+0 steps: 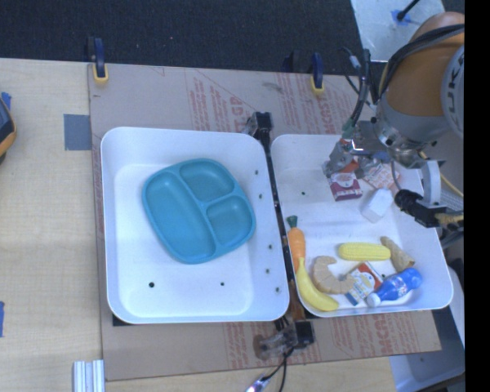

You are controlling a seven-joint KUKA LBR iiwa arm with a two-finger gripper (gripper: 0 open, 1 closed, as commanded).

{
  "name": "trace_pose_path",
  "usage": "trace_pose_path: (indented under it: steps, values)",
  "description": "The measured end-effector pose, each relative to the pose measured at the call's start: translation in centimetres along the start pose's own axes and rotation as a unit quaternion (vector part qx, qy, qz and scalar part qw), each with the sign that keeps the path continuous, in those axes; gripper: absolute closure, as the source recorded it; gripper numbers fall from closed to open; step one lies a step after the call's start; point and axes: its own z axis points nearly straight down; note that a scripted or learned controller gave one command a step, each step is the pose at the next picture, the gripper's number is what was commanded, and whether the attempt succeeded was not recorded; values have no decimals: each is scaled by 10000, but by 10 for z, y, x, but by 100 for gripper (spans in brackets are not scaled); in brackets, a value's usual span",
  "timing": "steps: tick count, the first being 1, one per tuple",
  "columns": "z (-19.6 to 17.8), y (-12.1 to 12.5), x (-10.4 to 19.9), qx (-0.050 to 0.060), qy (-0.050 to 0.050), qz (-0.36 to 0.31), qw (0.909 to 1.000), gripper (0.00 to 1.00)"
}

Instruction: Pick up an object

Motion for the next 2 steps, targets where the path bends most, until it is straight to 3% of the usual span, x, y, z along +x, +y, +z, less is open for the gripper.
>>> trace_pose_path:
  steps: [1, 2]
  values:
    - [-41, 2, 112, 6, 3, -6, 10000, 100]
    - [-48, -35, 181, 18, -10, -15, 10000, 100]
